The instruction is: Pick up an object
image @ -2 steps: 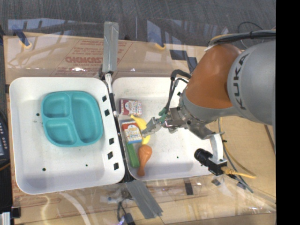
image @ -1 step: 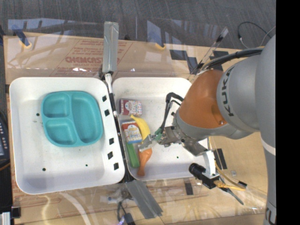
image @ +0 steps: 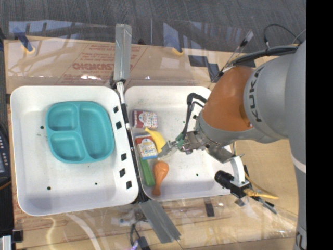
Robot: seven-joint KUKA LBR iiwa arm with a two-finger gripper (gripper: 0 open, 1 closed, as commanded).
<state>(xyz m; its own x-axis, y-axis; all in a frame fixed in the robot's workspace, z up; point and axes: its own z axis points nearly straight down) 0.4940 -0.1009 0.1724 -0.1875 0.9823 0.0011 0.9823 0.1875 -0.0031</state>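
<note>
The right bin (image: 203, 184) holds a cluster of items along its left wall. A red and white box (image: 144, 119) lies at the back, with a yellow banana (image: 156, 137) just in front of it. Beside the banana lies a small carton with a red label (image: 146, 147). Nearer the front are a green stick-shaped item (image: 148, 173) and an orange drumstick-shaped toy (image: 160, 175). My gripper (image: 173, 146) hangs low over the bin, just right of the banana and above the orange toy. Nothing visible is held in it.
The left bin (image: 31, 191) contains a teal divided plate (image: 80, 130). A grey divider with black clips (image: 125, 155) separates the two bins. The arm's orange band (image: 229, 105) covers the right bin's far right corner. The bench is brown cardboard (image: 62, 61).
</note>
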